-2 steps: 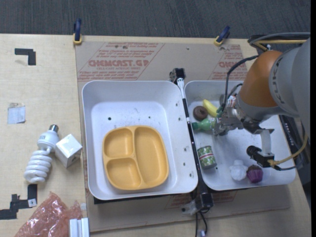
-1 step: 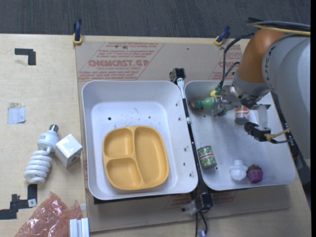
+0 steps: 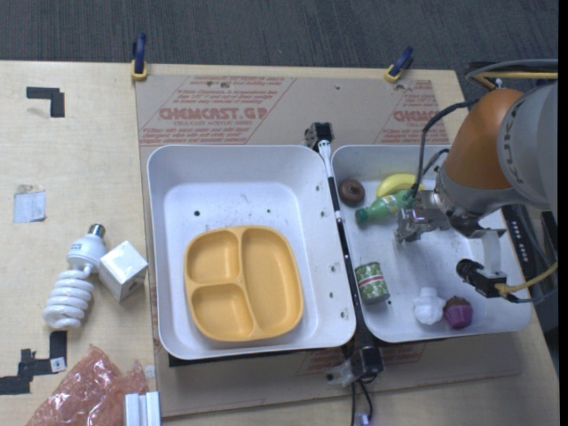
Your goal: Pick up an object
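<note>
Gripper [image 3: 410, 229] hovering beside small green plastic bottle [image 3: 385, 207] | claw state: cannot tell | bottle looking light, stiff, slippery | grasping mid-body advised

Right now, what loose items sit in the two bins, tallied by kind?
Yellow divided tray: 1
Banana: 1
Green bottle: 1
Brown donut: 1
Small can: 1
White object: 1
Purple object: 1
Total: 7

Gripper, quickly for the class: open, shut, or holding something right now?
Gripper: cannot be told; it hangs over the right bin beside the green bottle.
</note>
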### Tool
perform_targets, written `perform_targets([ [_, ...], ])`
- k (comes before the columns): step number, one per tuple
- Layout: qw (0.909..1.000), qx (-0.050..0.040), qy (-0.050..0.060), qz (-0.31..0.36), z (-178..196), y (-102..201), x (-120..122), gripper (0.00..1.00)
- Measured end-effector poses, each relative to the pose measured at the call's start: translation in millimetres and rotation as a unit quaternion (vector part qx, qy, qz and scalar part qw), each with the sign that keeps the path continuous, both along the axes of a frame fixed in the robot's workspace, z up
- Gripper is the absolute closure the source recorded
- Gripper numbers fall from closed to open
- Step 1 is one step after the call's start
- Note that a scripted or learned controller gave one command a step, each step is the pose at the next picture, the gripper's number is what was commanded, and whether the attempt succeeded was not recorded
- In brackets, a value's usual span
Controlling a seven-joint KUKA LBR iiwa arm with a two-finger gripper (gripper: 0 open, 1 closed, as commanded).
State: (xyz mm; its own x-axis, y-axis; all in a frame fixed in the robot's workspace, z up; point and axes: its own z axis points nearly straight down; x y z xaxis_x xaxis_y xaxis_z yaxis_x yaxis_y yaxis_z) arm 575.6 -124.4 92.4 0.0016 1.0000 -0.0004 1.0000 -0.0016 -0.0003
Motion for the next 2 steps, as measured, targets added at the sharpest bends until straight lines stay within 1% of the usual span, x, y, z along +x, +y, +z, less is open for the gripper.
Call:
perform_targets([
  [1,1.0,-0.0001,0.0,0.002,0.1,29.8,33.9,0.0],
  [2,1.0,-0.0009,-0.001,0.003,10.0,29.3,34.2,1.0],
])
